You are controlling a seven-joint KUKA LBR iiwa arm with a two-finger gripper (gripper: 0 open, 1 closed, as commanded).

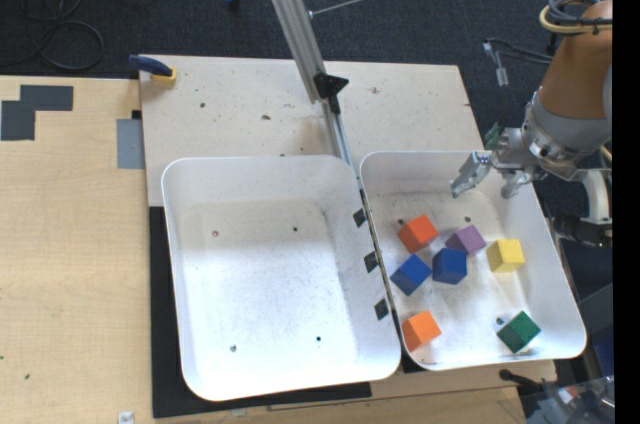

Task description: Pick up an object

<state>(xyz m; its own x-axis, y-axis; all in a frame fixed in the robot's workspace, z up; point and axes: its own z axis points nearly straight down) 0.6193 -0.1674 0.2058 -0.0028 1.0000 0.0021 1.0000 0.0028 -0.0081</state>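
The right bin (420,174) holds several cubes: an orange one (418,233), a purple one (466,239), a yellow one (506,255), two blue ones (411,274) (450,265) side by side, a second orange one (422,328) near the front and a green one (519,331) in the front right corner. My gripper (488,184) hangs over the far right part of this bin, above and behind the purple and yellow cubes. Its fingers are spread open with nothing between them.
The left bin (260,262) stands beside the right one, joined by black clips (368,260). A slanted aluminium post (295,12) rises behind the bins. A blue and yellow clamp (152,67) sits at the board's far left corner.
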